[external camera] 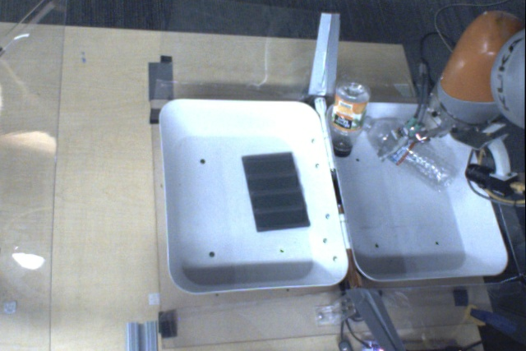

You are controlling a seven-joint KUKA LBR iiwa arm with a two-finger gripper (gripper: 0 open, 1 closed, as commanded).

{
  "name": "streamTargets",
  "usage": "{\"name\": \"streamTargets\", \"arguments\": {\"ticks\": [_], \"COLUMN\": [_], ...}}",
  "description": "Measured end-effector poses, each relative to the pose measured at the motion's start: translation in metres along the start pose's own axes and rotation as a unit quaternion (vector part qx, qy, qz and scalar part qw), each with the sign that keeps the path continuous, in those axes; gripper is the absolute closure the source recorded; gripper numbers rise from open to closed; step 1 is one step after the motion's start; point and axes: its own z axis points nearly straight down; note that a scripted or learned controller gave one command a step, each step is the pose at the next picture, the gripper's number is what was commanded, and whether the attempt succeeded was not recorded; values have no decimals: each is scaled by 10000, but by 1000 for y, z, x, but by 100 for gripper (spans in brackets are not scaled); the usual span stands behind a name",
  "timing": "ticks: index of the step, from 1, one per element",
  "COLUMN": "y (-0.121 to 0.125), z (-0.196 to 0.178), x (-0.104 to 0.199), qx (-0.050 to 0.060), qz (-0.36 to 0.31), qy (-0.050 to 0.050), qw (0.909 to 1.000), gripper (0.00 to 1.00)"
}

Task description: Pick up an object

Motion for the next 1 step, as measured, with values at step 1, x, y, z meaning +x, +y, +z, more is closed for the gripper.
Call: {"name": "streamTargets", "arguments": {"ticks": [1], "y": [51], "z": [-61], "x": [69], "qx": [105], "qz": [-22], "qy": [38], "qw": [9999], "gripper": [100]}}
